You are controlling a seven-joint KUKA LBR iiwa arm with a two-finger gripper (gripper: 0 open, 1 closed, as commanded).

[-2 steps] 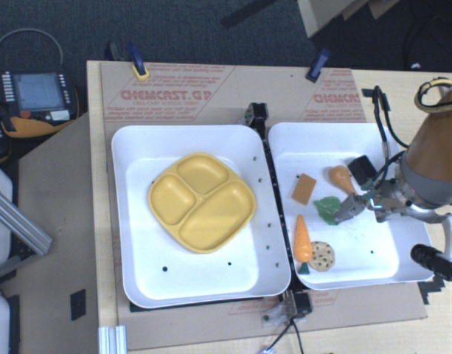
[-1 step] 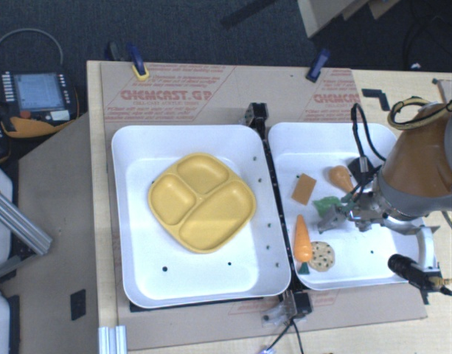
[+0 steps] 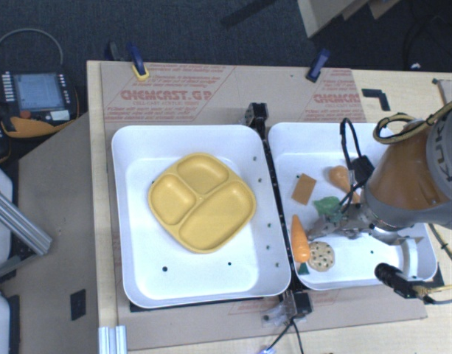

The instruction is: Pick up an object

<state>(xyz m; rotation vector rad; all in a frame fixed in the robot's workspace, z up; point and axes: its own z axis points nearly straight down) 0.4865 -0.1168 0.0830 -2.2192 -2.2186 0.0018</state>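
Observation:
The right bin [image 3: 284, 147] holds several small toy foods: a brown square piece [image 3: 304, 189], an orange rounded piece [image 3: 339, 175], a green piece [image 3: 328, 205], an orange carrot [image 3: 300, 240] and a chocolate-chip cookie [image 3: 321, 256]. My gripper [image 3: 336, 221] reaches down from the right into this bin, just right of the green piece and above the cookie. The arm's grey and orange wrist hides the bin's right half. Nothing is visibly held between the fingers.
The left bin [image 3: 133, 198] carries a yellow three-compartment plate [image 3: 202, 201]. A black divider clamp [image 3: 256, 113] sits between the bins at the back. Cables loop over the arm at the right. A pendant lies off the bench at far left.

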